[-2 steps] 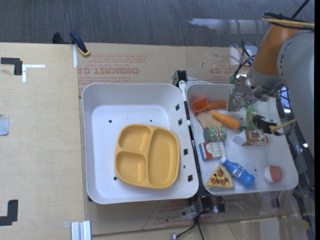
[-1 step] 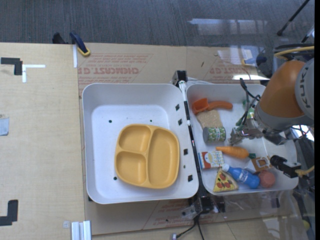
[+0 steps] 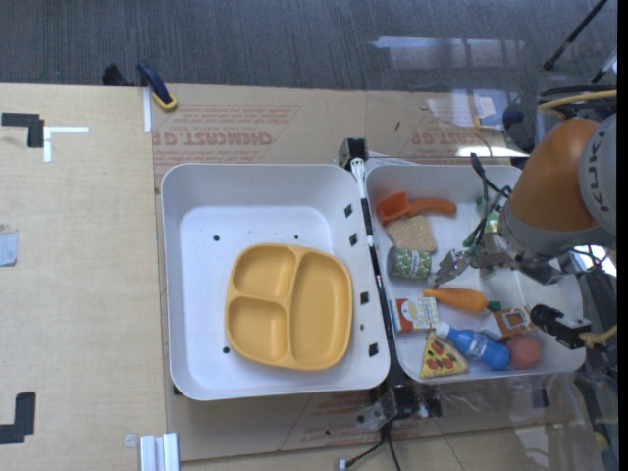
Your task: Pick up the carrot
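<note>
A view from above and at a slant shows two shallow white bins side by side on a pale wooden surface point(image 3: 69, 263) partly covered with printed cardboard. The left bin point(image 3: 196, 189) holds a yellow divided plate point(image 3: 289, 305). The right bin point(image 3: 444, 172) is crowded with toy food.

The carrot point(image 3: 457, 298) lies on its side near the middle of the right bin, its thin tip pointing to nine o'clock. At its eleven o'clock stands a green can point(image 3: 410, 263), with a slice of bread point(image 3: 411, 233) and an orange spatula-like tool point(image 3: 416, 206) beyond. At its seven o'clock is a small red and white carton point(image 3: 416, 313); at six o'clock a blue bottle point(image 3: 479, 346) and a pizza slice point(image 3: 442, 355).

The grey arm with its orange band reaches in from three o'clock. Its gripper point(image 3: 458, 266) hangs just above the carrot's tip end, at about twelve o'clock from the carrot — the fingers look slightly parted and hold nothing.

To do this step well, the gripper should probably shift toward the carrot's thicker middle, turn so the fingers straddle its width, then drop straight down — keeping away from the can close by.

Beyond the surface, at twelve o'clock, is dark grey floor with window glare.
</note>
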`<state>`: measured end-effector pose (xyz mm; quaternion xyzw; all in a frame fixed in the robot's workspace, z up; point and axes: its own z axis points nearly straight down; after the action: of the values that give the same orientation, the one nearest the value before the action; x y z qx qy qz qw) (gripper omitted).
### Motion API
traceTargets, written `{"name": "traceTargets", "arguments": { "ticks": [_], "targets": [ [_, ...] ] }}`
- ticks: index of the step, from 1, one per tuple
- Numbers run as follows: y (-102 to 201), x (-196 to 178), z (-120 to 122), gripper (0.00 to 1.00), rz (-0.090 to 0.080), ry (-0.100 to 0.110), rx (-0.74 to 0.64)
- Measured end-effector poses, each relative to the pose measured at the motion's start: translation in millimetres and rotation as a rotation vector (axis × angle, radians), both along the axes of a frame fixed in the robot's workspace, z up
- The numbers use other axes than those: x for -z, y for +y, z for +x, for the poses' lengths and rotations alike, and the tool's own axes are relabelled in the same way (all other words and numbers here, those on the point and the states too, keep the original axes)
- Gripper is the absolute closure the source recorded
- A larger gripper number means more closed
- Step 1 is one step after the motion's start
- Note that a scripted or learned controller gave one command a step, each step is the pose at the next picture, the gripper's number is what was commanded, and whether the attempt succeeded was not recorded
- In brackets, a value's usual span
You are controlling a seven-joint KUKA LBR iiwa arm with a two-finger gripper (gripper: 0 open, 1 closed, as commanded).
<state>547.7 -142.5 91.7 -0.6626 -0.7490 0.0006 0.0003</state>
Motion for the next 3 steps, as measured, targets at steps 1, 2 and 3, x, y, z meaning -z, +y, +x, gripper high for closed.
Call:
{"name": "traceTargets", "arguments": {
  "ticks": [1,2,3],
  "targets": [
    [24,0,-51,0.00,0.001,0.000,0.069],
    [26,-1,-65,0.00,-0.001,-0.014,0.192],
    [46,-1,-67,0.00,-0.001,-0.008,0.096]
  ]
}}
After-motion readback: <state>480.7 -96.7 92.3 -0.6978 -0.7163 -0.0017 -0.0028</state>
